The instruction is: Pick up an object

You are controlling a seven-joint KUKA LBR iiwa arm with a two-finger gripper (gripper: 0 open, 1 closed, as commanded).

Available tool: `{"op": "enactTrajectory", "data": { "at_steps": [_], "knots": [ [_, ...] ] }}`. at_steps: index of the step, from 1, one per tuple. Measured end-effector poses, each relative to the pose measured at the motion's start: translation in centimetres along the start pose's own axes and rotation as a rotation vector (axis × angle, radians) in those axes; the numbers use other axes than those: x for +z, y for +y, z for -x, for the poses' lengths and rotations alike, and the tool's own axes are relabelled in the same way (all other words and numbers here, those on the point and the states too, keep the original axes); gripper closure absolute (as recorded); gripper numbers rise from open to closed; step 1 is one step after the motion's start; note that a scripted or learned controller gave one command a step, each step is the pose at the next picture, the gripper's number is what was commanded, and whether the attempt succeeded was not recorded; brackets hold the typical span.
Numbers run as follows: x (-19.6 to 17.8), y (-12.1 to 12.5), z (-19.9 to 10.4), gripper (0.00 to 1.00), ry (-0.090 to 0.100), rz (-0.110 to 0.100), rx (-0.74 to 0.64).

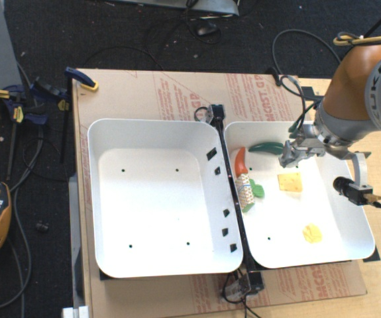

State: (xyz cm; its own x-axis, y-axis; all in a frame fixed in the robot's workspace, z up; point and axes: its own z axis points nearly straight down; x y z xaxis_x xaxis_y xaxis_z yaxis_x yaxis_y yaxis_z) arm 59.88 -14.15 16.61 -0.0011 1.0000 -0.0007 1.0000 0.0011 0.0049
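Several small items are lying in right bin (349, 244); gripper (292, 156) is hovering over yellow block (290, 182), beside green piece (266, 148). Finger state: cannot tell, seemingly nothing held. Centring squarely over block before descending

Arm (366, 85) cut off — right frame edge.
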Motion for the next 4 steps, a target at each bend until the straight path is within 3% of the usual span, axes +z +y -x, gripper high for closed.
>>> {"op": "enactTrajectory", "data": {
  "at_steps": [2, 4],
  "knots": [
    [-8.6, 0.7, -0.3, 1.00, 0.000, -0.001, 0.001],
    [-8.1, -3.0, -9.8, 1.00, 0.002, -0.004, -0.003]
  ]
}}
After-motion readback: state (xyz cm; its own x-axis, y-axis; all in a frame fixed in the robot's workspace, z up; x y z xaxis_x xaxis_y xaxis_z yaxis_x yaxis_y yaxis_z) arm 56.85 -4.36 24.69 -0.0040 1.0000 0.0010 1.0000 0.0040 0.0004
